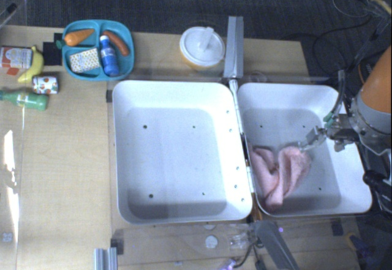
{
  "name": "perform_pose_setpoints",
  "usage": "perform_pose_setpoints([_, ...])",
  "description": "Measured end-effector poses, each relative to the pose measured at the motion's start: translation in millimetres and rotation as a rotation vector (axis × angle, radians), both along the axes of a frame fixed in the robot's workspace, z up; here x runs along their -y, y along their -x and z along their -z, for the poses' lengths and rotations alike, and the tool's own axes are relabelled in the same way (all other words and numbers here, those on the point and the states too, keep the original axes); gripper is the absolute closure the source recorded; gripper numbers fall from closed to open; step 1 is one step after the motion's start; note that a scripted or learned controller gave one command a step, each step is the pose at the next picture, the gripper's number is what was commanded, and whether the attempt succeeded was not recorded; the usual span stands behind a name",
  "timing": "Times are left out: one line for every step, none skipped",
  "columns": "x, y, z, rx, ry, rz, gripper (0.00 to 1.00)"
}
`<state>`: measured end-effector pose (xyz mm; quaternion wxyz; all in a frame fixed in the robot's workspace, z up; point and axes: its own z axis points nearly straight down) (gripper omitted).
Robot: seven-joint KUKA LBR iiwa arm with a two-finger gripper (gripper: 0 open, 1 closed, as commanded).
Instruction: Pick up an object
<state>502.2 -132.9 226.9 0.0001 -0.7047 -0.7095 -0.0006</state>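
Bench, far left edge: small red-and-white carton (13, 57), yellow banana-shaped toy (32, 65), short printed can (45, 84), green bottle (26, 100) lying flat; all small, hard-looking.
Bench, back edge: blue plastic divided tray (125, 39) with an orange carrot-shaped toy (79, 37), a blue bottle (108, 56) and a patterned pad; further right, round yellow tub with white lid (203, 46).
Left bin: shallow white plastic bin (122, 140), smooth, rounded corners, dotted with small holes.
Right bin: matching shallow white bin (269, 103), joined along a grey divider.
Task thing: crumpled pink cloth (280, 174), lying in the near-left corner of the right bin, against the divider-side wall.
Handling, judged: light, soft, limp, not fragile; likely to sag and trail when lifted; best pinched on a raised fold near the upper right hump.
Gripper (313, 139): thin metal fingers at the cloth's upper right edge, touching or just above it; spread or pressed together impossible to tell.
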Motion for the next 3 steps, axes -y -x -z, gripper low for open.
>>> perform_pose_setpoints([-16.4, -1.3, 128.8, 0.009, 0.003, -0.149, 0.00])
perform_pose_setpoints([-17.2, -2.7, 118.5, 0.012, 0.003, -0.151, 1.00])
perform_pose_setpoints([-92.4, -91.0, 41.6, 0.005, 0.002, -0.335, 1.00])
